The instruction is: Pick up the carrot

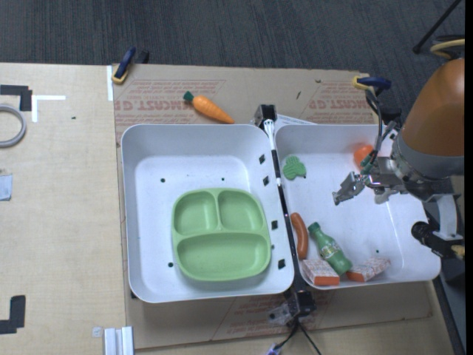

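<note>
The carrot (209, 108), orange with a green top, lies on the cardboard behind the left bin (140, 198), outside both bins. My gripper (346, 190) hangs over the middle of the right bin (414, 272), far to the right of the carrot and nearer the camera. Its fingers look open, with nothing between them.
The left bin holds a green divided plate (220, 234). In the right bin lie a green leafy toy (294, 168), an orange item (362, 154) by the wrist, a sausage (299, 234), a green bottle (330, 249) and two small packets (319, 272). Blue clamps (123, 63) grip the cardboard.
</note>
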Controlling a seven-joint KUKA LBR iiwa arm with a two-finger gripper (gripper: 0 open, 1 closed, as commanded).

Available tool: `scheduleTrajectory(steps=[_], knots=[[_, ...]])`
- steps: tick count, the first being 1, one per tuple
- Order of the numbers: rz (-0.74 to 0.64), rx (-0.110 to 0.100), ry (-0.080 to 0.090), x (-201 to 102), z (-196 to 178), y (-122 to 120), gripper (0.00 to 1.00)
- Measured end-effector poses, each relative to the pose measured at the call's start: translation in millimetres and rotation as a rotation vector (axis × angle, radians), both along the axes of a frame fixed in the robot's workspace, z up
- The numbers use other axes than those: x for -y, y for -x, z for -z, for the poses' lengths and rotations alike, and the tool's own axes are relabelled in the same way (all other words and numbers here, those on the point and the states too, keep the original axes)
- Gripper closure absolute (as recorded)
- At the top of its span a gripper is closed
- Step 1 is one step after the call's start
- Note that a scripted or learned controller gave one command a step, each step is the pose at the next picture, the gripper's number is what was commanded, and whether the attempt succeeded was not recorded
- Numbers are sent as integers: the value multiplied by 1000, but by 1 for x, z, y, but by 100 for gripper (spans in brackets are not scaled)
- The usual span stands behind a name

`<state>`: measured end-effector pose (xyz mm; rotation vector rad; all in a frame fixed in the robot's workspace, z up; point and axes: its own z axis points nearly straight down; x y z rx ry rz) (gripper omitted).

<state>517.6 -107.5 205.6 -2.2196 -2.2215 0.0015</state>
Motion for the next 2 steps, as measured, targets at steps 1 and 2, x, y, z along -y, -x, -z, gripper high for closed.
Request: scheduleTrajectory(steps=[1,2], knots=[[-114,3,2,9,-197,-35,0],[-265,1,1,17,-49,-42,0]])
